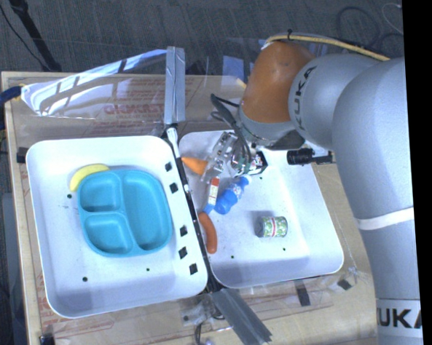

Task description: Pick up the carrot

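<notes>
Here we find the small orange carrot [194, 163] lying in the upper left corner of the right-hand shallow white bin [307, 235], close against the wall shared with the left bin, which likely makes it awkward to reach. The metal two-finger gripper [226, 160] hangs just to the right of it, near the middle of the frame, evidently lined up for the carrot; whether its claw is parted or closed we cannot tell, and we see nothing held. Below it lie a blue and white bottle [227, 195], a brownish-red sausage [209, 233] and a small green-labelled can [273, 226]. The left white bin [54, 273] carries a turquoise divided plate [125, 212] resting partly over a yellow banana [89, 173].
</notes>
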`<state>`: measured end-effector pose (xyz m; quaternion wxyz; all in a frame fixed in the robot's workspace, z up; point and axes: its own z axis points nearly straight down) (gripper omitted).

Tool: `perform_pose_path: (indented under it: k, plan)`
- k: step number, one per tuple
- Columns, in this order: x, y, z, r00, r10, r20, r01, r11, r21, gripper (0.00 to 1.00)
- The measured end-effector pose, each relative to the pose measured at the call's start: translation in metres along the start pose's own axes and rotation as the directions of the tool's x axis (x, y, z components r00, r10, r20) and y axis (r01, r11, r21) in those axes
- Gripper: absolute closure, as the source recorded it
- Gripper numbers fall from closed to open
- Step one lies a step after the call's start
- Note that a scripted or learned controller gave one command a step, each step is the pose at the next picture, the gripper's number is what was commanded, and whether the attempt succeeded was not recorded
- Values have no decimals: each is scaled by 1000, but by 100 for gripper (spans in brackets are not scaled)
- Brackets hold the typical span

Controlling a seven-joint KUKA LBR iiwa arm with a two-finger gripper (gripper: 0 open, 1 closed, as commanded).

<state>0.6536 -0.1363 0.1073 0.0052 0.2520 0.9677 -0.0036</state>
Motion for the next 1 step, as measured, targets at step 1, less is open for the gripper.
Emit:
perform_pose_path:
  k: [1]
  plan:
    - [76,42,-86,963,268,-12,-268,963,-1,100]
